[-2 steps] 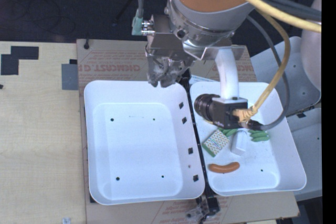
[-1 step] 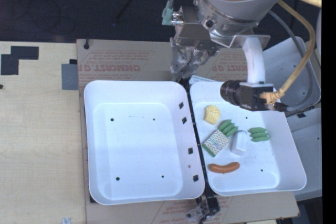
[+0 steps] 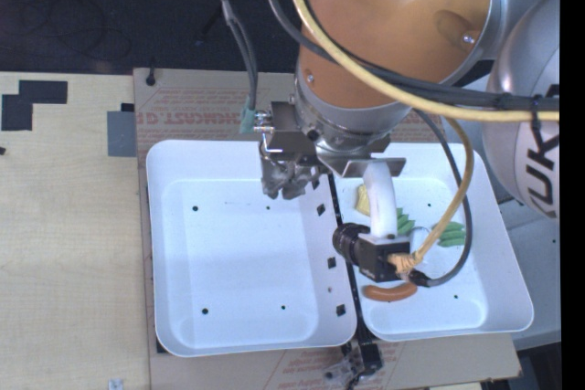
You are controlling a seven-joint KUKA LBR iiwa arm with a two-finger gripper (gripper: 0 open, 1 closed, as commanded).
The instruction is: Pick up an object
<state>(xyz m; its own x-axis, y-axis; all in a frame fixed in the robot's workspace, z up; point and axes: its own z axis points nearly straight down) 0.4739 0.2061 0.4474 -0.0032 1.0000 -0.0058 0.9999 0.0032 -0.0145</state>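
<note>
From where we stand, the main risk is a grab that closes on nothing: the hand hangs over the far edge of the left bin, near the divider between the two bins, while everything worth picking lies in the right bin. If the hand drops straight down from here, we judge it would meet bare white plastic or clip the rim between the bins, and a knock there could shift the bins on the desk. A second worry is the arm's own bulk and its loose yellow cable, which drapes over the right bin and hides much of the pile, so a blind approach could snag the cable or push the things aside. We cannot tell whether the hand's two parts are apart or together; the dark metal blurs together at this angle, and we see nothing caught in it. The things themselves sit close together in the right bin: a reddish sausage lies nearest us, a green leafy piece lies just beyond it, and a pale yellow piece peeks out beside the arm's white fitting. All of them are to the right of the hand, across the divider, and nearer to us than it.
</note>
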